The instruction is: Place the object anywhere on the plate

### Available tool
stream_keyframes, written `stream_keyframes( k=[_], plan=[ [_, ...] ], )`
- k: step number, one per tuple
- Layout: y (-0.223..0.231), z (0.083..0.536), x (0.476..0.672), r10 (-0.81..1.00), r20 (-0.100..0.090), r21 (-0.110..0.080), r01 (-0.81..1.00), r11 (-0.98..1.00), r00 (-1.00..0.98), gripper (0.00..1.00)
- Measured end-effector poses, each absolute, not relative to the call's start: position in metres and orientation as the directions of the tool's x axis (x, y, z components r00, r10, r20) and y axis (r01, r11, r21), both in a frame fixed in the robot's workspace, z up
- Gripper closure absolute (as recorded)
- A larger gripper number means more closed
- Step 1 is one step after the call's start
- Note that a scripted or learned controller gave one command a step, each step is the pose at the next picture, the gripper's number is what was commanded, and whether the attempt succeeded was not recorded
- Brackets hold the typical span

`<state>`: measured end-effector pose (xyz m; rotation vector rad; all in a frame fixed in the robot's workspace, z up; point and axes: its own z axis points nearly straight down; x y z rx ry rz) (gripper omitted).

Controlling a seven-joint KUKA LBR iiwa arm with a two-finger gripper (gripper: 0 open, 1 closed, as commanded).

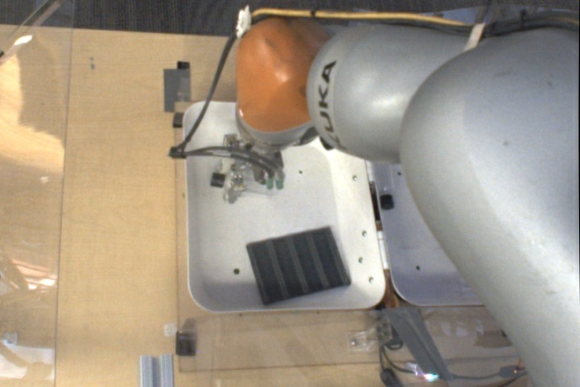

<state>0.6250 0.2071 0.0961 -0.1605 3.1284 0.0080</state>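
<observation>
Sitting on a pale wooden bench (100,222), the left bin (204,285) is taking up the middle of the view, and everything here is being placed against it. Off its upper left corner a small dark bracket (177,86) is lying on the wood, and another small dark clip (185,343) is sitting just below its lower left corner. Inside the bin, toward its near edge, a dark ribbed plate (297,265) is lying flat and slightly askew. Over the bin's far half the gripper (246,177) is hanging from the arm's orange band (272,77), with thin cables trailing toward the bin's left rim. The gripper is looking like a small tangle of metal and green specks, and whether its jaws are open or closed cannot be told, nor whether anything is sitting between them. The object for the plate cannot be picked out. Right of this bin, the grey arm (453,131) is covering most of the right bin (417,281)
</observation>
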Motion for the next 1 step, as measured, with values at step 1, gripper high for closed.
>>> stream_keyframes(
  k=[1],
  plan=[
    [0.2368,0.2654,0.6342,-0.064,-0.012,0.006,-0.064,0.998,-0.998,1.00]
  ],
)
